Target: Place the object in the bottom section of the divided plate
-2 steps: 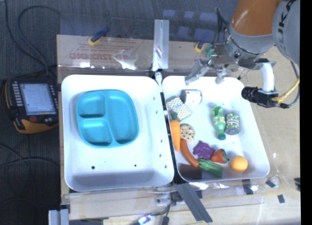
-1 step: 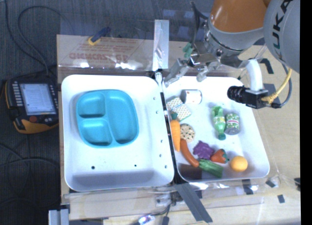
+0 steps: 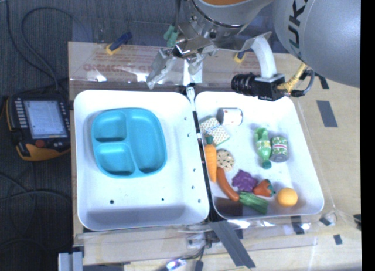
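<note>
2 glossy white bins [image 3: 140, 205]; smooth blue divided plate [image 3: 128, 141], rounded corners.

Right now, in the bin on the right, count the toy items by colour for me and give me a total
Orange: 3, the carrot, the sausage-like piece and the round fruit
Green: 3, the bottle, the can and the dark green vegetable
Purple: 1, the grapes
Red: 1, a small piece
White or pale: 3, the cylinder, the checkered piece and the cookie
Total: 11
</note>
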`<action>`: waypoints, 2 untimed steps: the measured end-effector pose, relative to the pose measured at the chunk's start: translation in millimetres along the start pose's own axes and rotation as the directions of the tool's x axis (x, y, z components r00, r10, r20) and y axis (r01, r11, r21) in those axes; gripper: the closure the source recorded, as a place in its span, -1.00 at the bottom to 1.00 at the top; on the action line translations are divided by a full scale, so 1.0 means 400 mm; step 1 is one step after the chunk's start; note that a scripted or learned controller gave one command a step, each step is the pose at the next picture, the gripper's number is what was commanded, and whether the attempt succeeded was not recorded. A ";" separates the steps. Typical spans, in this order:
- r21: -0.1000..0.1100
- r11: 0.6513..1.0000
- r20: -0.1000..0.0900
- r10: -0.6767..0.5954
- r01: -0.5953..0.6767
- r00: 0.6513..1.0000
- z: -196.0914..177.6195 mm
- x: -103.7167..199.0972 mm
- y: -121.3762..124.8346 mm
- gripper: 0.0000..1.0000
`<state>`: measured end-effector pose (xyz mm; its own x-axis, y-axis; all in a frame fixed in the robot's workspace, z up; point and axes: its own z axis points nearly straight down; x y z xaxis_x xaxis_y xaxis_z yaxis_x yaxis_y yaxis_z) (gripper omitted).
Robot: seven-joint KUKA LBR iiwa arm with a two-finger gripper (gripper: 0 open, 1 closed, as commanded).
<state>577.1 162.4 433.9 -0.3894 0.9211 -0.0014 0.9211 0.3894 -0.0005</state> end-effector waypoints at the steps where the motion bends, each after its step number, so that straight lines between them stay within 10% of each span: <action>1: 0.000 1.000 0.001 0.001 -0.001 1.000 0.000 -0.001 0.000 -1.00; 2: 0.000 1.000 0.001 0.001 -0.001 1.000 0.000 -0.001 0.000 -1.00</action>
<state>577.3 161.9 433.9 -0.3884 0.9215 -0.0023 0.9215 0.3884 -0.0002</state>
